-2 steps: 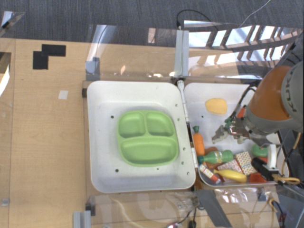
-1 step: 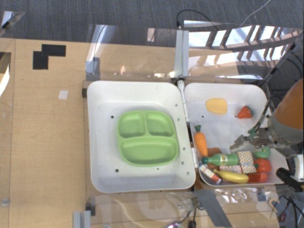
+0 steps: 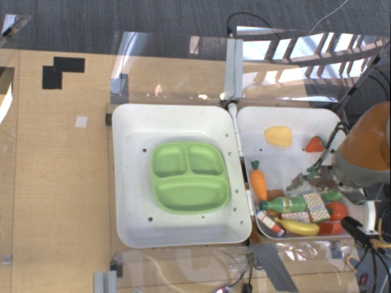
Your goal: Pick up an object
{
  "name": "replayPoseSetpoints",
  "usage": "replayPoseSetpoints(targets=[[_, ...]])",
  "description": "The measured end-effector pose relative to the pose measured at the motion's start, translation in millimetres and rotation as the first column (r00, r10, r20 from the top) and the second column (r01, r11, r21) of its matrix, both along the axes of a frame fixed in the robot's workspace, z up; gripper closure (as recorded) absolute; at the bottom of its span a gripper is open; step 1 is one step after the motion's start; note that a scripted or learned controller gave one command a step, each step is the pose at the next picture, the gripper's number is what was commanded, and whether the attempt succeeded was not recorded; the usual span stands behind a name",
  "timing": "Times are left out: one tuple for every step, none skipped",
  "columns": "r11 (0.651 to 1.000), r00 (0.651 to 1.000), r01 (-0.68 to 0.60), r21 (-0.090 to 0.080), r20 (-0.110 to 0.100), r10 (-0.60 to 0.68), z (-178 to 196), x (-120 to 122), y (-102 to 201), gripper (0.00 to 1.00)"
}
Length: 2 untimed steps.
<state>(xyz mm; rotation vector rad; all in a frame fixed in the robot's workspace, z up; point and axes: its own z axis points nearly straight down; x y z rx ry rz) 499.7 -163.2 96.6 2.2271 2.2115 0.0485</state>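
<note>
The right bin [image 3: 287, 163] holds toy food. A yellow oval piece [image 3: 278, 136] lies near its back, with a small red piece [image 3: 314, 144] to its right. An orange carrot [image 3: 258, 184] lies by the left wall. At the front sit a green bottle [image 3: 284, 205], a patterned box [image 3: 315, 205], a yellow banana [image 3: 299, 227] and a red piece [image 3: 336, 212]. My gripper [image 3: 307, 182] hangs low over the middle of this bin, just above the box and bottle. The arm [image 3: 369, 148] comes in from the right.
The left bin [image 3: 131, 163] carries a green divided plate [image 3: 190, 177]. A metal divider [image 3: 233, 72] runs between the bins at the back. Cables hang at the right edge and front right.
</note>
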Motion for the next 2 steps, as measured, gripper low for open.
replayPoseSetpoints(targets=[[0.995,0.996,0.094,-0.02,-0.008,-0.094,-6.9,35.8,-35.0,0.0],[0.996,0.996,0.089,-0.018,-0.004,-0.089,5.0,38.2,-33.2,1.0]])
